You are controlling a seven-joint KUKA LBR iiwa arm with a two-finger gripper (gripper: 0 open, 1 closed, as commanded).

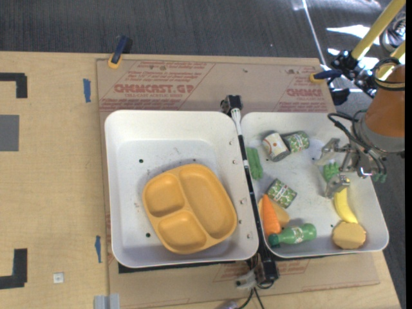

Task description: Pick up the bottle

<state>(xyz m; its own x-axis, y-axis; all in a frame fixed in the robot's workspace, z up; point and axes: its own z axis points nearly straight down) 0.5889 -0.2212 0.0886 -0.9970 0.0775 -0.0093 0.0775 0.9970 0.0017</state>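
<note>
Left bin (122, 172): holds one yellow divided plate (188, 206), lying flat toward the near side.
Right bin (380, 227): holds the rest of the items listed below.
Bottle (293, 234): green, lying on its side near the front edge of the right bin, cap end pointing left, just beside the carrot (270, 216).
Carrot: orange, against the bin's left wall.
Cans: one (284, 143) on its side near the back, a second small one (281, 194) at the middle.
Banana (345, 206): yellow, right side, above a tan round fruit (349, 235).
My gripper (337, 170): low over the right part of the right bin, just above the banana, well apart from the bottle.
My jaws: whether apart or together, I cannot tell.
Surface (51, 192): tan board under both bins.
</note>
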